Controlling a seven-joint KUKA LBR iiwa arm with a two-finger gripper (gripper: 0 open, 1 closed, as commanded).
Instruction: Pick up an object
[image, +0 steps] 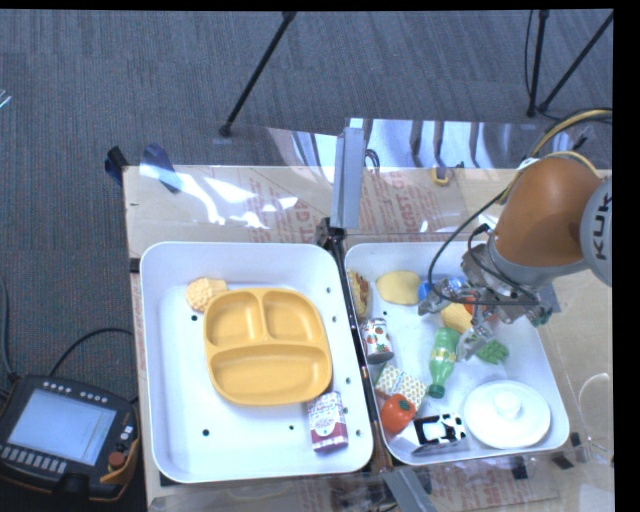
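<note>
Reaching in from the right, the grey arm with its orange band (545, 210) is hanging over the right bin (555, 400), and its gripper (483, 322) is hovering low among the toys near that bin's upper right. From where I am standing I cannot tell whether the pincer is apart or together; the wrist and cables are hiding it.

Just under the gripper a small yellow piece (456, 317) is lying, and a green leafy toy (491, 351) is sitting beside it. A green bottle (442, 361) is lying tilted to the left of those, close to the gripper but not seen between its fingers. A yellow lemon-like shape (398, 287) is resting towards the bin's top left, a small can (377, 339) is lying by the left wall, and a red-orange toy (397, 412) is sitting near the bottom. A round white lid (508, 412) is taking up the lower right corner, with a black-and-white block (438, 430) just to its left.

In the left bin (165, 400) a yellow divided plate (267, 346) is lying in the middle, a pale yellow lump (205, 293) is touching its upper left edge, and a red and white carton (327, 421) is sitting just below its lower right corner.
</note>
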